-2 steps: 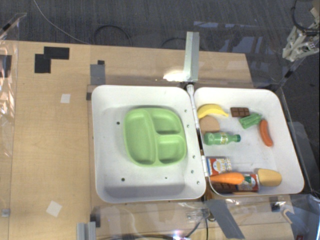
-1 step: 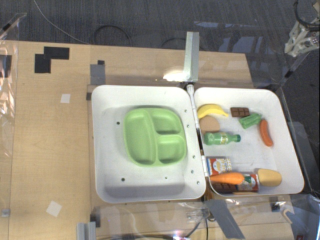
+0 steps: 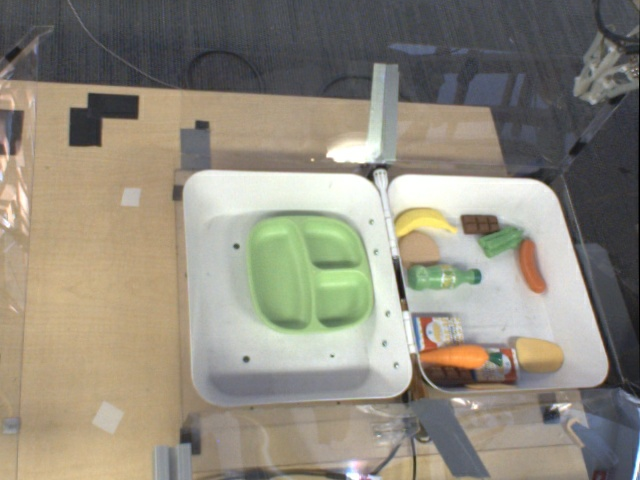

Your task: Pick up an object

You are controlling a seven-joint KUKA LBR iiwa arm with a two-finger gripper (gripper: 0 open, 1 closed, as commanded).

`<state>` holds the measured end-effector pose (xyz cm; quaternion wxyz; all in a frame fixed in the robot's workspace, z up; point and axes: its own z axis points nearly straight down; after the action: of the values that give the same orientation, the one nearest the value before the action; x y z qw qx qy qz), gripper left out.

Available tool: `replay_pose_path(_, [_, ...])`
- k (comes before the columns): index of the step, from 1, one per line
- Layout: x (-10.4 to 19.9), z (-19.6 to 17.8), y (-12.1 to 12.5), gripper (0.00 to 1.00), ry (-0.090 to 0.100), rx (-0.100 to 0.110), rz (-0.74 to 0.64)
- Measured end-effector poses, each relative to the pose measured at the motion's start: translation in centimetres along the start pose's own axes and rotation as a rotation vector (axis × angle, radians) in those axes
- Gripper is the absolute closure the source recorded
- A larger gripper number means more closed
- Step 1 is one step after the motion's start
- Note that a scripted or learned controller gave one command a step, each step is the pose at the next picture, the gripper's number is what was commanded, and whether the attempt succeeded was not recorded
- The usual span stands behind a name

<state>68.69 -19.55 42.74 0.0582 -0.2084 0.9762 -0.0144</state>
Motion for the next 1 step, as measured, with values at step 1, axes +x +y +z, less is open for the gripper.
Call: replay_pose_path(1, [-0.31, -1.50, -0.08, 1.00, -0.013, 0.006, 0.000])
